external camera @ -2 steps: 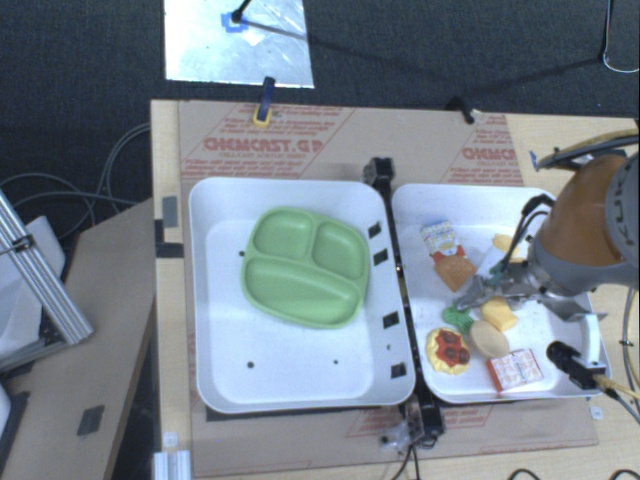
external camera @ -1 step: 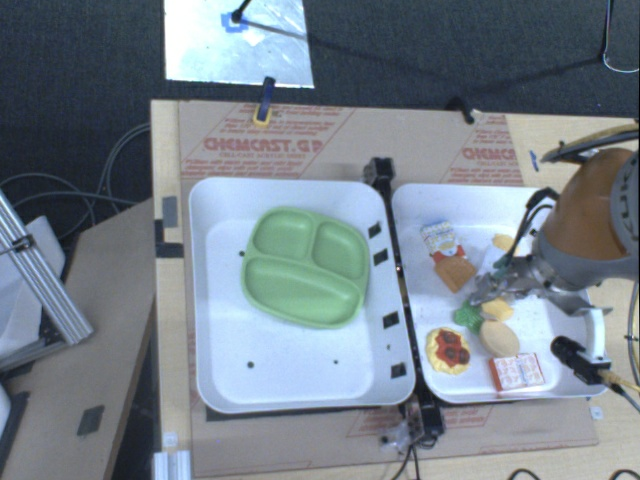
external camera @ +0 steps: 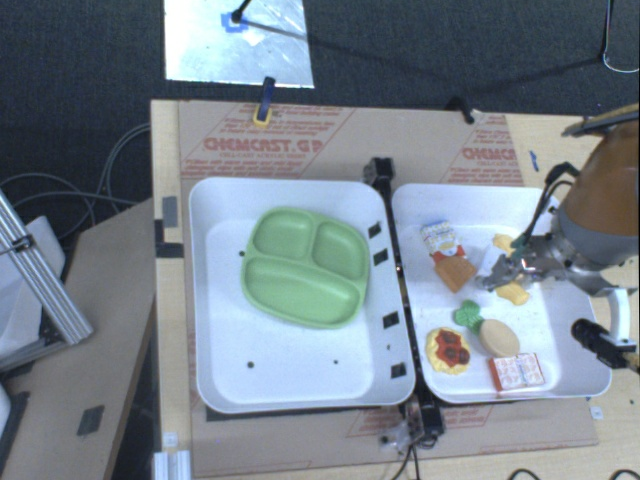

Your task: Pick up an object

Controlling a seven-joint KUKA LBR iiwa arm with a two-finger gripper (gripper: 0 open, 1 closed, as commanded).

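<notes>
The gripper (external camera: 512,265) hangs low in the right bin (external camera: 420,208), at a yellow toy piece (external camera: 514,293) just below it; whether its grip is closed or released I cannot tell. That piece looks like light, hard, smooth plastic, so it may slip: take it across its narrow middle. Nearby lie an orange wedge (external camera: 455,271), a pizza slice (external camera: 448,350) and a beige egg (external camera: 499,338).

The robot arm (external camera: 600,203) reaches in from the right, its orange band above a grey wrist, the gripper (external camera: 512,268) held low and pointing left at a slant.
</notes>
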